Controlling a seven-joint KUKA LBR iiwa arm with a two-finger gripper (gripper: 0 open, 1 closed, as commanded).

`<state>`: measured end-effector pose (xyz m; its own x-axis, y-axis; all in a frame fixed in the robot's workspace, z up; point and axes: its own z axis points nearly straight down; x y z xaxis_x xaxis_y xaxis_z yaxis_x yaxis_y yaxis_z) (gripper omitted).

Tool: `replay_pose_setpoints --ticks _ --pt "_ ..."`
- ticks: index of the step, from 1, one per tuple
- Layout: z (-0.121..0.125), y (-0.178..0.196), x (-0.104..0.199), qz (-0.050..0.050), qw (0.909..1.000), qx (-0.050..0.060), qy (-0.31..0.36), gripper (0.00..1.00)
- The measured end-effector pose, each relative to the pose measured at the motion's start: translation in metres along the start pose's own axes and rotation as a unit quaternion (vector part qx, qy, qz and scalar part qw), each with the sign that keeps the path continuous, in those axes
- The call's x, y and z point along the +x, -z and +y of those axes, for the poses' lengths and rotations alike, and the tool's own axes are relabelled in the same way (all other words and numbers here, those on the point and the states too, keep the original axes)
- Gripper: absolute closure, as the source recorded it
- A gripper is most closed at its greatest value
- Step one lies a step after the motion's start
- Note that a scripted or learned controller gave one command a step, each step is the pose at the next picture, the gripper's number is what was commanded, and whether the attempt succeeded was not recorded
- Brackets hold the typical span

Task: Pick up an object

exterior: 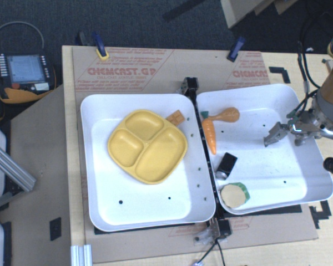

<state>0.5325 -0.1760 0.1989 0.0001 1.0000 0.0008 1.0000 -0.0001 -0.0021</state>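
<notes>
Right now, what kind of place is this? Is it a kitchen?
Probably a robot lab, not a kitchen. A robot arm reaches over two white bins clamped to a board, and a control pendant hangs nearby. The carrot looks like a toy.

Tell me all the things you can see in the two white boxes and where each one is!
bins: two, white, side by side on the bench
divided plate: one, yellow, middle of the left bin
wooden block: one, brown, at the plate's upper right edge
wooden spoon: one, tan, top left of the right bin
carrot: one, orange, below the spoon
block: one, black, below the carrot
round disc: one, cream with green rim, right bin's lower left corner
gripper: one, grey, over the right bin's right side
</notes>
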Motion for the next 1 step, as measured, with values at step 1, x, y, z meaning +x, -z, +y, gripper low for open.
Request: replay_pose_setpoints --ticks 1 --pt "0.0085 -0.049 -0.0011 0.001 1.0 0.002 0.0 0.0"
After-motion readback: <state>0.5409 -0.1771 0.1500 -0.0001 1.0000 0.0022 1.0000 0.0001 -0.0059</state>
